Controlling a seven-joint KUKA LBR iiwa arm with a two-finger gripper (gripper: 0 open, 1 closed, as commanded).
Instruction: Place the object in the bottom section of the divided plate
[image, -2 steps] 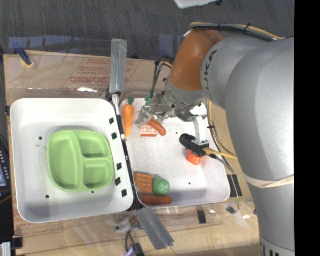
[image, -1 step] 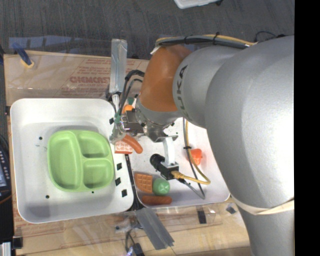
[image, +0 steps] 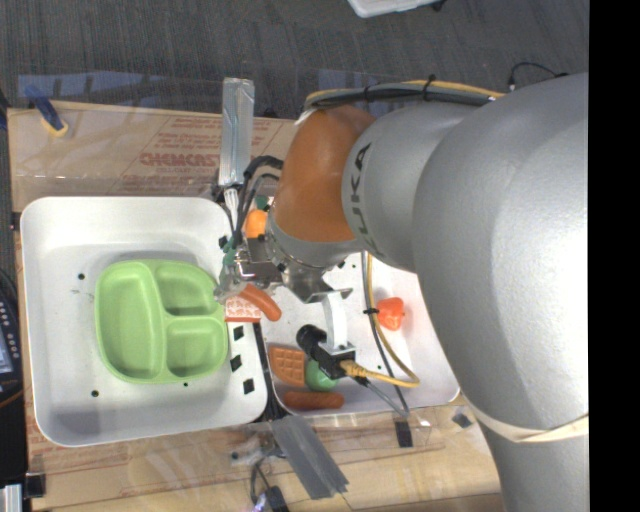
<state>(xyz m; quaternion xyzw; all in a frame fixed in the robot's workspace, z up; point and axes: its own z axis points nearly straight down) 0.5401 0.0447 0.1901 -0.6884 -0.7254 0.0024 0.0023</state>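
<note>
A green divided plate (image: 160, 320) lies in the left white bin (image: 60, 250), with one long section on its left and two smaller ones on its right. My gripper (image: 243, 287) hangs over the rim between the two bins, just off the plate's right edge. It is shut on a small red sausage (image: 262, 303), which sticks out to the right below the fingertips. The sausage is above the rim, not over the plate. The grey arm with its orange band (image: 320, 180) hides much of the right bin.
The right bin (image: 435, 350) holds a waffle piece (image: 285, 363), a green toy (image: 322, 378), a brown sausage (image: 315, 401) and an orange-red object (image: 390, 313). A yellow cable (image: 385, 350) loops over that bin. A small orange piece (image: 257, 222) sits by the wrist.
</note>
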